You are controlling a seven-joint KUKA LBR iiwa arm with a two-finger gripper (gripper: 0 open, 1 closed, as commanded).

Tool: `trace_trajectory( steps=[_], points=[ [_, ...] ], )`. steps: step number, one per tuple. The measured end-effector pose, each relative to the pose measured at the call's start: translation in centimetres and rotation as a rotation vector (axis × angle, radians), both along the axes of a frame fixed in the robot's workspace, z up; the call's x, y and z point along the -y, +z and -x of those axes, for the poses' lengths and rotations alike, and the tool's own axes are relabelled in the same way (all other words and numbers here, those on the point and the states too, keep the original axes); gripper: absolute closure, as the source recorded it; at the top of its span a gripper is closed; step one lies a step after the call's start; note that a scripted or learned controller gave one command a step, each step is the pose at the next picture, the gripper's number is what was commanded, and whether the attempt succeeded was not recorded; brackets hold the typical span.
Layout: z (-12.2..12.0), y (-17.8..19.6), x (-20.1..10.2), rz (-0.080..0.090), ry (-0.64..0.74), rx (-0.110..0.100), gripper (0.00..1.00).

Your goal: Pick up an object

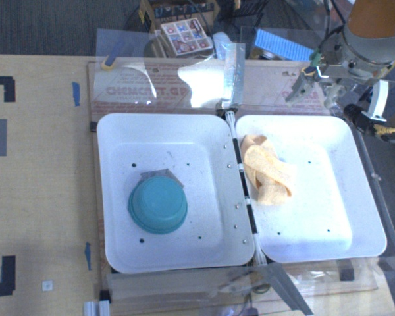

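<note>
Resting in left bin [112, 143], teal bowl [158, 205]; yellow cloth [266, 170] in right bin [355, 176]; no readable labels

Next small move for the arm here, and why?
Probably swing the gripper inward and down over the yellow cloth in the right bin: the arm sits high beyond the bin's far rim, and the cloth is the nearest object.

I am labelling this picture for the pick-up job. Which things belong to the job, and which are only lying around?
Belong to the job:
- teal bowl, upside down in the left bin
- yellow cloth, crumpled in the right bin
- arm's end effector, above the bench behind the right bin

Only lying around:
- blue tape strips on the bench
- patterned box behind the bench
- blue ribbed piece behind the bench
</note>
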State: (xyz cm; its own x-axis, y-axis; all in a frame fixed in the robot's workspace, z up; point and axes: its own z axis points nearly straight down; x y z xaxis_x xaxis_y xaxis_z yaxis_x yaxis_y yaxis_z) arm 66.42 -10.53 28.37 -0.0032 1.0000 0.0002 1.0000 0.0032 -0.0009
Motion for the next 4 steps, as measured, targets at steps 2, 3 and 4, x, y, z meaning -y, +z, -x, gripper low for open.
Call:
trace_trajectory(
  steps=[2,3,4],
  points=[
    [11.1,-19.2,-0.2,0.001,0.147,0.016,0.0],
    [10.9,-18.1,0.0,0.004,0.145,0.023,1.0],
    [5.7,-9.9,-3.7,0.001,0.276,0.003,1.0]
  ],
)
